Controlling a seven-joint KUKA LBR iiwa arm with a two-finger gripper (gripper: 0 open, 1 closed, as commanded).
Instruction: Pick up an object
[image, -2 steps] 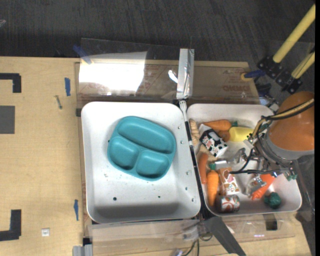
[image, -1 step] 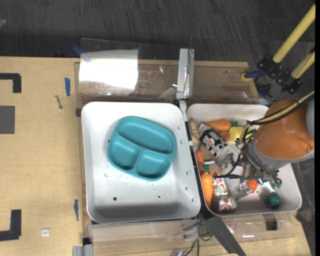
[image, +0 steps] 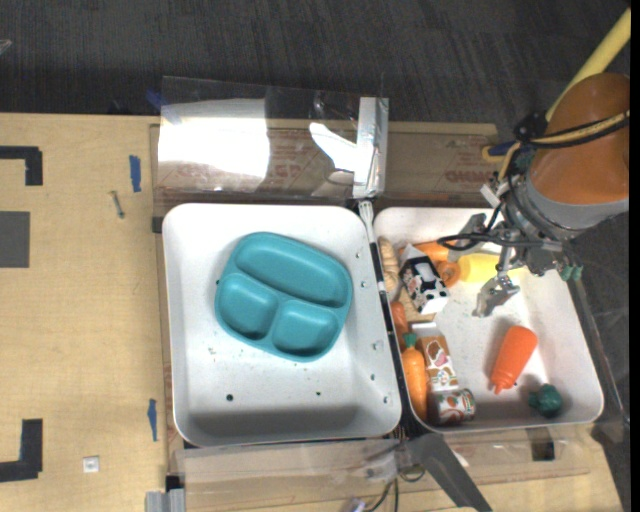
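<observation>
Dark carpet is lying behind a pale wooden bench (image: 80, 330), on which two shallow white bins are being borne side by side. At the upper right, the gripper (image: 497, 290) is being held low over the right bin (image: 585, 350), beneath the grey wrist and orange band of the arm (image: 585, 150). Whether the gripper is open or closed cannot be told, and nothing is being seen gripped in it.

Just below and to the right of the gripper, an orange carrot-shaped toy (image: 512, 357) is lying on the bin floor, apart from it. Close to its left, a yellow object (image: 480, 268) is resting beside an orange piece (image: 437, 252). Further left, a black-and-white cow-patterned carton (image: 424, 283) is lying against the bin's left wall. Below it, a small brown printed packet (image: 443, 375) is lying next to another orange toy (image: 414, 372). A dark green lump (image: 547, 401) is sitting in the lower right corner.

In the left bin (image: 190, 250), a teal three-compartment tray (image: 284, 293) is being displayed, well apart from the gripper. Behind both bins, a clear plastic sheet (image: 260, 140) is reflecting light.
</observation>
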